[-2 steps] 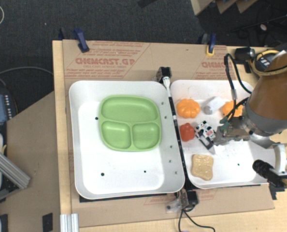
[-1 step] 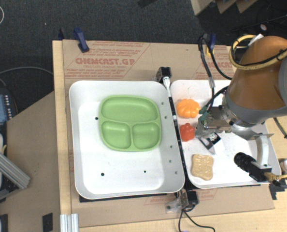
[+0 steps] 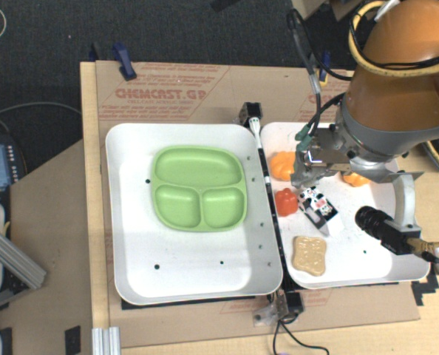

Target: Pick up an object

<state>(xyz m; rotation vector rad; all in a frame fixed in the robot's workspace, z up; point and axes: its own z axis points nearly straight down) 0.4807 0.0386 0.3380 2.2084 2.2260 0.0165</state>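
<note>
The left bin (image 3: 120,198) holds a green divided plate (image 3: 199,187), lying flat in its middle and well apart from the arm. In the right bin (image 3: 352,261), just past the shared wall, a small red piece (image 3: 285,201) sits below a rounded orange piece (image 3: 281,164). The gripper (image 3: 306,174) hangs beside the orange piece and just above a small black-and-white toy (image 3: 319,205), which looks the likeliest target. Whether the gripper is spread or pressed together I cannot tell, and nothing can be seen in its hold. The toy looks light, stiff and hard-skinned, perhaps a little slippery; pinching across its narrow middle seems soundest. Below it lies a flat tan biscuit-like piece (image 3: 310,255), and farther right another orange piece (image 3: 354,177) is partly under the wrist.
</note>
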